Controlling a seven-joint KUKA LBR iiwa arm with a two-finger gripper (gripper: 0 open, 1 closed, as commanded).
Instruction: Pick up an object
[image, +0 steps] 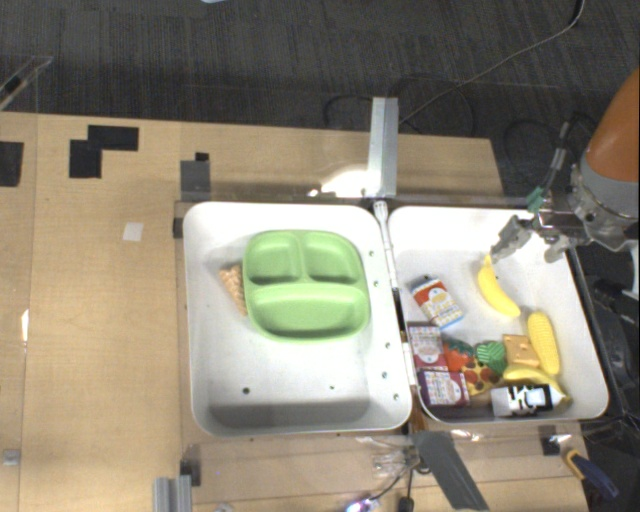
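Spanning the whole view, the wooden desk (90, 330) carried two shallow white bins side by side. The left bin (215, 385) held a green divided tray (304, 284), lying flat near its middle, with a small tan, grainy item (233, 288) poking out from under the tray's left edge. The right bin (440, 235) held its things crowded toward the near right corner. The arm (612, 175), grey with an orange band, reached in from the right over that bin's far right corner. Its hand (512, 240) hung above the bin's far side, just above the top end of a yellow banana (496, 290); whether the hand touched the banana could not be told, and whether it was parted or closed could not be told either, though nothing was seen in its grip. An ear of corn (543, 342) lay to the right of the banana, near the bin's right wall. A red and white carton (436, 303) lay left of the banana. Nearer the front sat a packet with a dark red label (440, 386), a black and white box (521, 398), and a small green leafy toy (490, 352) among other small toy foods.
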